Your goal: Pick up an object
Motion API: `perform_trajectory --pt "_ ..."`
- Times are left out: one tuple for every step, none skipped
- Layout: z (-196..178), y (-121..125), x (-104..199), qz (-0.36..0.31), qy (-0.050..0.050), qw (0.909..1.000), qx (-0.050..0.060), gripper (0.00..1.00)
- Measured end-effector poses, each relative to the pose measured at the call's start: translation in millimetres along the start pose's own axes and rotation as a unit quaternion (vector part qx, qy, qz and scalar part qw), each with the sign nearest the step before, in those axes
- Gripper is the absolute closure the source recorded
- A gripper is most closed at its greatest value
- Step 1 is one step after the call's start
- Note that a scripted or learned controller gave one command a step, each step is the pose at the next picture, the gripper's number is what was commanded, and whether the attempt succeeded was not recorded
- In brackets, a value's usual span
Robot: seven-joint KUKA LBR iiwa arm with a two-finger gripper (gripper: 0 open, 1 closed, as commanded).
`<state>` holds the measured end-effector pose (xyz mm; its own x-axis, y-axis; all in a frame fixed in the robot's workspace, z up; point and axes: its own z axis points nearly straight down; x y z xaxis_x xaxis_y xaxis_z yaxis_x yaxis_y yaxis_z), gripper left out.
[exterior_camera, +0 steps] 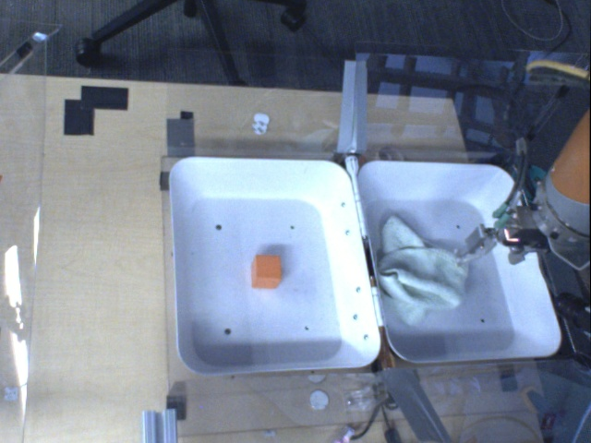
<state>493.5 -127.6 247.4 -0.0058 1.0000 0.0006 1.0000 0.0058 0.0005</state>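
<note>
A crumpled pale grey-green cloth (417,268) lies in the left half of the right bin (517,335). A small orange cube (267,271) sits near the middle of the left bin (199,247). My gripper (496,249) hangs low over the right bin, just right of the cloth. It is open: its left finger (475,245) slants down to the cloth's right edge and its right finger (517,254) stands apart over bare bin floor. Nothing is between the fingers.
The two white bins meet at a raised divider (367,257). A metal post (351,109) stands behind the divider. The arm's orange band (571,169) is at the right edge. Behind the bench, an office chair base (199,12) rests on the floor.
</note>
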Motion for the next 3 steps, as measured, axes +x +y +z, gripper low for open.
perform_trajectory --pt "113 27 -1 0.02 0.0 0.9998 0.0 0.0" --pt "103 28 0 0.019 0.0 0.9998 -0.002 1.0" --pt "-8 20 -26 0.062 -0.001 0.9981 -0.002 1.0"
